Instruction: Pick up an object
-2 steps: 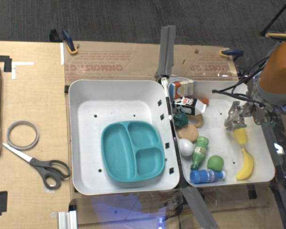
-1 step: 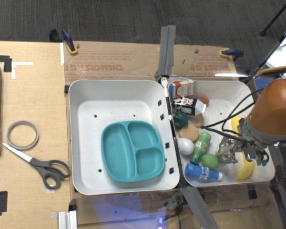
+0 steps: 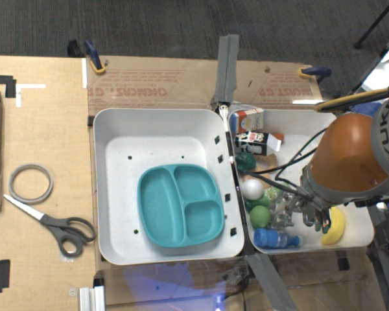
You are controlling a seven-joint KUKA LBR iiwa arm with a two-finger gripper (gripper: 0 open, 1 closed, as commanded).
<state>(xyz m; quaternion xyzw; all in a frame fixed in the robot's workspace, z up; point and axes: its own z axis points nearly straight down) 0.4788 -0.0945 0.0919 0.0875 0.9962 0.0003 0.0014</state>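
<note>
Two shallow white bins sat side by side; the left bin (image 3: pixel 110 173) held a teal three-compartment plastic tray (image 3: pixel 180 205). Over the right bin (image 3: pixel 356 232), the metal two-finger gripper (image 3: pixel 286 214) hovered among a white ball (image 3: pixel 251 188), green ball (image 3: pixel 260 216), blue bottle (image 3: pixel 275 240) and yellow banana (image 3: pixel 335 226); its grip state I cannot tell.

Two bins sit side by side below me. The left bin (image 3: pixel 110 173) holds a divided tray (image 3: pixel 180 204) lying flat toward its near side. I reach in from the right over the right bin (image 3: pixel 356 235), and my gripper (image 3: pixel 292 214) hangs above its near half. Beside my gripper on the left lie a ball (image 3: pixel 251 188) and, nearer the front, a second ball (image 3: pixel 260 216). A bottle (image 3: pixel 275 240) lies along the front wall. A banana (image 3: pixel 335 227) lies to my right. A carton (image 3: pixel 249 118) stands in the far left corner. Left of the bins, on the bench (image 3: pixel 35 128), scissors (image 3: pixel 55 224) lie in front of a tape roll (image 3: pixel 30 182).
</note>
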